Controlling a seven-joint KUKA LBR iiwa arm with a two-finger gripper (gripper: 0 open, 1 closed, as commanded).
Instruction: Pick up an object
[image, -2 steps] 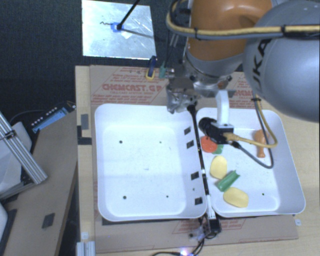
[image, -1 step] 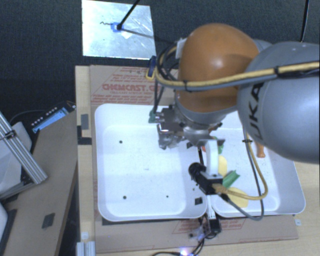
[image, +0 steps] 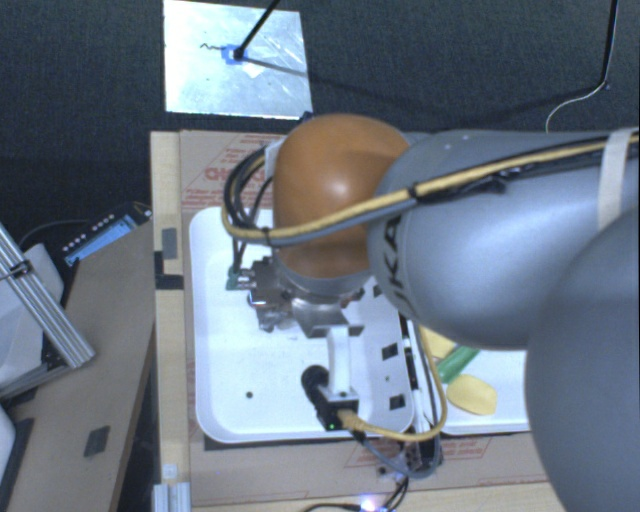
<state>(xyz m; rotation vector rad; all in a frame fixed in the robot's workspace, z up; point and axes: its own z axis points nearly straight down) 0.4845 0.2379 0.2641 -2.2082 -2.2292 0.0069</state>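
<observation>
One arm (image: 470, 230) masks bin (image: 215, 400) | yellow object (image: 472, 395) | end effector (image: 268, 300) state unclear

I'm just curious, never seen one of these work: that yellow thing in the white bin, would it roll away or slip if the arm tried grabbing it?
The yellow object looks rounded and smooth, so it may well slip or roll. It appears small, probably light.

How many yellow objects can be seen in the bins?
1: a yellow object lies in the bin near its front edge, just right of the arm, beside a green object. The arm may hide more.
</observation>
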